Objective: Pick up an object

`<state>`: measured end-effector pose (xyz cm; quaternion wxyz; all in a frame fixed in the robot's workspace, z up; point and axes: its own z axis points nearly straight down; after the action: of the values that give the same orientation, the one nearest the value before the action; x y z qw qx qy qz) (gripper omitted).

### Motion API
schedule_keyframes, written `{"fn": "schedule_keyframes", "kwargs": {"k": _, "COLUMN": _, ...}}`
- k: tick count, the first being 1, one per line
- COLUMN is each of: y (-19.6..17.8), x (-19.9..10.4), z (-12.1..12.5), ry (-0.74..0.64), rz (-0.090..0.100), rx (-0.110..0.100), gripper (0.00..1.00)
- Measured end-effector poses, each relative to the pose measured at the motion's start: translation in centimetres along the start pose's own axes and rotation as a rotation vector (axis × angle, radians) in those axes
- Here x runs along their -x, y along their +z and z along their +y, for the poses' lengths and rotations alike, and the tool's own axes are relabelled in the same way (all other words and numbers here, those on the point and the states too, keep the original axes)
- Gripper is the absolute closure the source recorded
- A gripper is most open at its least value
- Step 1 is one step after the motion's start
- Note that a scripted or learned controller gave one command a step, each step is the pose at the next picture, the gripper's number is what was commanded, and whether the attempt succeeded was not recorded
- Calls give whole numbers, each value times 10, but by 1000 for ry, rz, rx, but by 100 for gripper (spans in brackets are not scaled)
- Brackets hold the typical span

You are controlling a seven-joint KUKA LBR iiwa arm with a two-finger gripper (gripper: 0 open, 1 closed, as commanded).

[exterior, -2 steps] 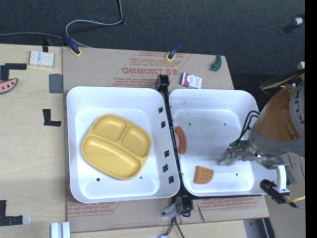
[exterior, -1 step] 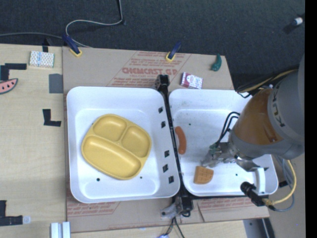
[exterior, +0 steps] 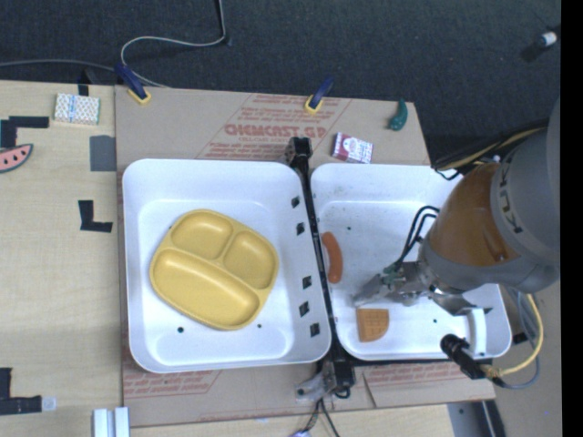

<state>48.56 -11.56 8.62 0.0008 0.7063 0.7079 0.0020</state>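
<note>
The right bin holds a toast-like piece at its near edge and a sausage farther back; the left bin holds a yellow divided plate. The gripper hovers just above the toast piece, slightly spread, holding nothing.

Light wooden bench, brown cardboard sheet across its middle, two white bins side by side on the cardboard, small red packet at upper centre, checkered pad upper left
</note>
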Motion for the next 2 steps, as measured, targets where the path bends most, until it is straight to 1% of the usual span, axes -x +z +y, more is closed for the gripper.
{"fn": "schedule_keyframes", "kwargs": {"k": 1, "y": 0, "x": -18, "z": 52, "ry": 4, "rz": -7, "rx": 1, "gripper": 0}}
{"fn": "schedule_keyframes", "kwargs": {"k": 2, "y": -9, "x": -18, "z": 52, "ry": 3, "rz": -7, "rx": 0, "gripper": 100}}
